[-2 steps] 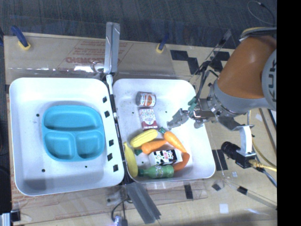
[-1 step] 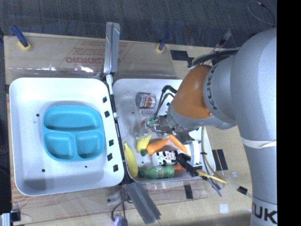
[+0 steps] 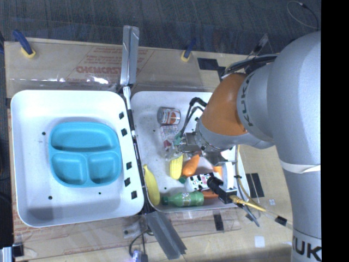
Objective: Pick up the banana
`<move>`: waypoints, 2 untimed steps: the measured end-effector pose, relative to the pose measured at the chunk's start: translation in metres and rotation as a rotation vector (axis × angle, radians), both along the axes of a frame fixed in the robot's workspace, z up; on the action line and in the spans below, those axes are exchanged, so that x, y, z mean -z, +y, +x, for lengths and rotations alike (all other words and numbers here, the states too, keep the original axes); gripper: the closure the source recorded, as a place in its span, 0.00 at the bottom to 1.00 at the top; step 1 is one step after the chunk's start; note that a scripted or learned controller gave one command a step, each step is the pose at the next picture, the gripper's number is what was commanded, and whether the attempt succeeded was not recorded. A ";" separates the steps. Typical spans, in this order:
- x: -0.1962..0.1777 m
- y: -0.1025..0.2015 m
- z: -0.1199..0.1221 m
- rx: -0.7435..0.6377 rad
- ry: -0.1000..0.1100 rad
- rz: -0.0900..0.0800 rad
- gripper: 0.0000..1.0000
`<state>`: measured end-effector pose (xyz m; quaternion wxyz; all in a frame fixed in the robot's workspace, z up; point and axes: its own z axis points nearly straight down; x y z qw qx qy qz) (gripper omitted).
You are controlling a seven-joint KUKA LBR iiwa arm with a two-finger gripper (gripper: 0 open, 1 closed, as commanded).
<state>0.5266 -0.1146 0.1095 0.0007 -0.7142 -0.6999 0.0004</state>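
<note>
A: Start at the left. What sits there?

B: The left bin [image 3: 22, 146], white and shallow, with a blue tray [image 3: 84, 152] lying flat in it. The tray has three compartments, one long at the far side and two smaller at the near side. A grey bar [image 3: 130, 59] stands at the far end of the seam between the two bins.

A: And the banana?

B: The banana [image 3: 151, 185] lies in the right bin [image 3: 147, 105], hard against its left wall at the near corner, curved along that wall. Its near end meets a green bottle [image 3: 184, 200] lying on its side along the near wall.

A: What else is in that bin?

B: A can [image 3: 169, 115] toward the far side, lying on its side. Nearer the middle are a yellow piece [image 3: 176, 167] and an orange piece [image 3: 191, 165], touching each other. Behind them is a jumble of small things, red, white and black, too crowded to name.

A: Where is the gripper?

B: The gripper [image 3: 182, 142] is down in the right bin, just beyond the yellow piece, well apart from the banana. The grey arm [image 3: 283, 102] with its orange band [image 3: 226, 105] covers most of it and hides the bin's right part. I cannot tell how the tool stands, wide or narrow, and nothing is seen in it.

A: Anything cut off?

B: The arm runs out of view at the right and the near edge.
</note>
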 end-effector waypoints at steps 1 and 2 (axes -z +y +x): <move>-0.082 0.071 0.047 0.099 0.002 0.000 1.00; -0.106 0.058 0.019 0.368 0.003 -0.001 1.00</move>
